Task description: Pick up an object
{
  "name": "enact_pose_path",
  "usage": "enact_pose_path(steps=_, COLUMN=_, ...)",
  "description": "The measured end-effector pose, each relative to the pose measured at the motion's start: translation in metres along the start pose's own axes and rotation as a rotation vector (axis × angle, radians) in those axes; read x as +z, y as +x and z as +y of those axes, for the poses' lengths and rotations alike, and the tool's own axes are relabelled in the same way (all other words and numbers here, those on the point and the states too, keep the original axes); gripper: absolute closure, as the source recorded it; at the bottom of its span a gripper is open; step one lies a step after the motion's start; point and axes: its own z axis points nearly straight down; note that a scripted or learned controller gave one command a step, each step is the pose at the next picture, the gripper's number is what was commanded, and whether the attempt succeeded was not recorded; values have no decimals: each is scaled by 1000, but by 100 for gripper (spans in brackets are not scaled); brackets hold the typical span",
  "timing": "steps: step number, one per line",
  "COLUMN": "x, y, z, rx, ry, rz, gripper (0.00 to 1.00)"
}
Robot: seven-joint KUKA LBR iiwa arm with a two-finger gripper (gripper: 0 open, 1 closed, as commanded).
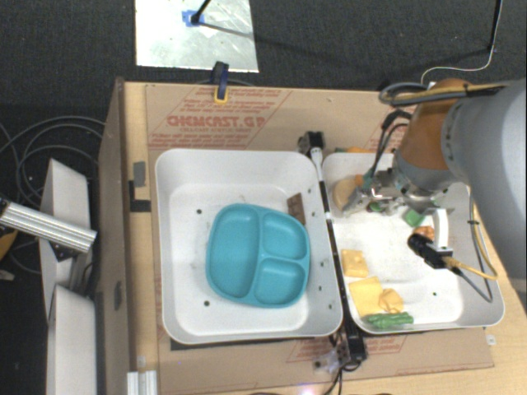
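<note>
On the table (214, 122), the left bin (177, 220) holds a teal divided plate (257, 255) lying flat near its middle, with three compartments facing up. A small brown piece (296, 207) lies by the plate's upper right edge, close to the wall shared with the other bin. The right bin (473, 307) holds several small things. A tan lump (346, 189) sits in its upper left corner and a small green piece (414, 217) lies further right. A yellow chunk (354, 262) lies near the left wall, with a second yellow piece (368, 290) just below it. A long green item (387, 321) lies along the bottom wall. The arm (486, 138) reaches in from the right, and the end effector (372, 199) is low over the upper part of the right bin. The tan lump lies just beside it on the left, and contact between them cannot be made out. The green piece is close on its right, and the yellow pieces are well below it. Whether the end effector is released or clenched cannot be told.
</note>
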Motion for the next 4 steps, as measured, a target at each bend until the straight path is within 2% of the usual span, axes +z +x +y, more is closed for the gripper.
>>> enact_pose_path(steps=1, x=2, y=6, z=47, rx=1, ry=8, rz=-1, gripper=0)
enact_pose_path(steps=2, x=2, y=-13, z=2, rx=10, ry=11, rz=-1, gripper=0)
enact_pose_path(steps=3, x=2, y=-6, z=56, rx=4, ry=7, rz=-1, gripper=0)
enact_pose_path(steps=4, x=-10, y=-7, z=56, rx=1, ry=3, rz=-3, gripper=100)
